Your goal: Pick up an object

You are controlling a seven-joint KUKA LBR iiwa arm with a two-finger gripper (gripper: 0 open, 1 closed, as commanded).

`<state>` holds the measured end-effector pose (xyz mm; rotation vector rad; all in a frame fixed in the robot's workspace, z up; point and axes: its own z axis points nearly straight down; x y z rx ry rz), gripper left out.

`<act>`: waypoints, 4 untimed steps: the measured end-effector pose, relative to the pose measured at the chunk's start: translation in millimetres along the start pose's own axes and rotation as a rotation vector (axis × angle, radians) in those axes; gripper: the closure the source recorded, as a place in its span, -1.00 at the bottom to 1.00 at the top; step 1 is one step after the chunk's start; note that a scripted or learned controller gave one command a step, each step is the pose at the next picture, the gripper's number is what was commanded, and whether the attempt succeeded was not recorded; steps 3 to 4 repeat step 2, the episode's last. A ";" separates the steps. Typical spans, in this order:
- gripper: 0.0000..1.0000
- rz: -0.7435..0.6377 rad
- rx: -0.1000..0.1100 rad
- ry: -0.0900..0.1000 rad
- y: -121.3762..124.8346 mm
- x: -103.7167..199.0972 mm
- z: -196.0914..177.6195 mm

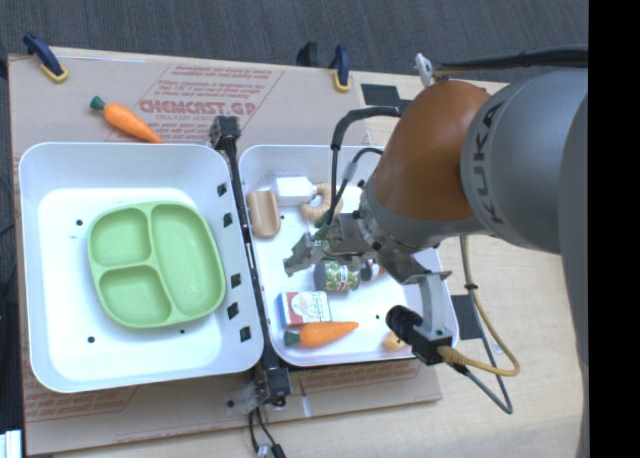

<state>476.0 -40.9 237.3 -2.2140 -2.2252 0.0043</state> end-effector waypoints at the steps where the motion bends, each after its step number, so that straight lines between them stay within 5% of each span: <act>1: -1.00 -0.005 0.000 0.000 1.0 134.9 46.0; 2: -1.00 -0.011 -0.009 0.012 3.8 146.1 142.5; 4: -1.00 -0.011 -0.009 0.012 3.8 146.1 142.5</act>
